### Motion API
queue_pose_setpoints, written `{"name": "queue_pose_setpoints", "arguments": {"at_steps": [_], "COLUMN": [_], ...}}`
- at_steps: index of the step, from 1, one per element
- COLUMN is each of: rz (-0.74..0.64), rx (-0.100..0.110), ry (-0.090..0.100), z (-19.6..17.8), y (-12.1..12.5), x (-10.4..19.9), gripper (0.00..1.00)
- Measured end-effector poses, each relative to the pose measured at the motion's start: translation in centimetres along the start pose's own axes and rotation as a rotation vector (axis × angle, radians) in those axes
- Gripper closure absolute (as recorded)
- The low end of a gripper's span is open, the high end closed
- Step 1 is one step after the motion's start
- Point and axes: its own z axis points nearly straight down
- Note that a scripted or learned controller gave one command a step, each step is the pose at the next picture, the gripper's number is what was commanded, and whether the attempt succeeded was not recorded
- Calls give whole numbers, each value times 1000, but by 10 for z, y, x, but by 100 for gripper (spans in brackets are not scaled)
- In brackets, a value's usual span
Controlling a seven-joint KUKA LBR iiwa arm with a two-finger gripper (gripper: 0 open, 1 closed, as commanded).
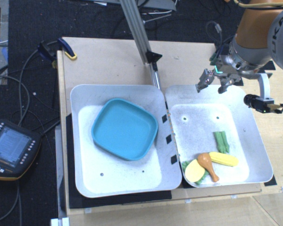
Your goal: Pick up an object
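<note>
An object for picking lies in each bin, and the biggest is the blue plate (125, 128), a squarish dish with rounded corners that rests flat in the left bin (85, 102) and covers most of its middle. Both bins sit side by side on the pale wooden surface (108, 60), their inner rims touching along the centre line. The right bin (254, 140) carries the smaller things, all gathered in its near corner. A yellow corn cob (223, 159) lies crosswise there, with a green bean pod (221, 141) just beyond it, pointing toward the bin's far side. Beside the cob lies a brown drumstick (208, 164), its thick end near the cob and its thin end toward the near rim. A yellow slice (194, 171) with green leaf under it touches the drumstick on the left.

The grey arm with its orange band (259, 22) reaches in from the right. Its claw (213, 83) hangs above the far edge of the right bin, well apart from the food, fingers spread and pinching nothing.
</note>
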Motion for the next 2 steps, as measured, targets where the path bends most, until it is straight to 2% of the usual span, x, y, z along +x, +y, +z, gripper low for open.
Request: {"name": "queue_pose_setpoints", "arguments": {"at_steps": [1, 2], "rz": [0, 0], "rx": [0, 5], "ry": [0, 1], "z": [0, 63], "y": [0, -4], "x": [0, 2], "gripper": [0, 0]}}
